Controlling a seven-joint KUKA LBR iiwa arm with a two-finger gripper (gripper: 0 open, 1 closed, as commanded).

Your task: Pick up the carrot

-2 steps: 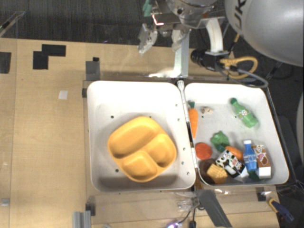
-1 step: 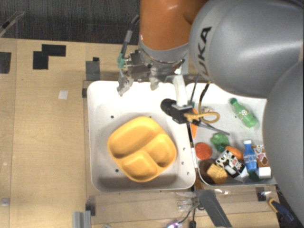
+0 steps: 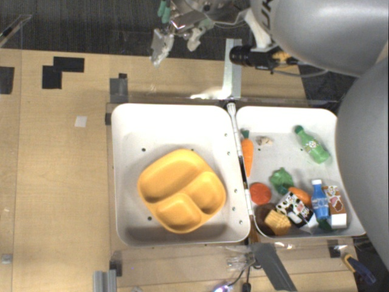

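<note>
Orange and slender, the toy carrot with a green top (image 3: 247, 151) lies in the right-hand shallow white bin (image 3: 285, 126), hard against the metal divider strip (image 3: 238, 157) that separates the two bins. Its green end points toward the far rim and its tip toward the near side. Nothing rests on it or grips it.

Relative to the carrot, the remaining contents of that bin are placed as follows. A small pale object (image 3: 264, 141) sits just beside it, toward the bin's middle. A green plastic bottle (image 3: 312, 145) lies further across, near the far right corner. A flat red-orange disc (image 3: 261, 193) rests just nearer the camera than the carrot's tip, with a green leafy toy vegetable (image 3: 281, 179) beside the disc. Beyond these, a cluster of toy groceries fills the near right corner, including a blue bottle with a white label (image 3: 320, 201) and a yellow waffle-like piece (image 3: 278, 222).

On the other side of the divider from the carrot, the left-hand white bin (image 3: 130, 132) holds a yellow sectioned plastic tray (image 3: 182, 190).

The two-finger gripper (image 3: 177, 39) hangs well beyond the carrot, past the far rim of the left bin and over the bench edge. Its pale fingers (image 3: 160, 44) stand apart with nothing between them.
</note>
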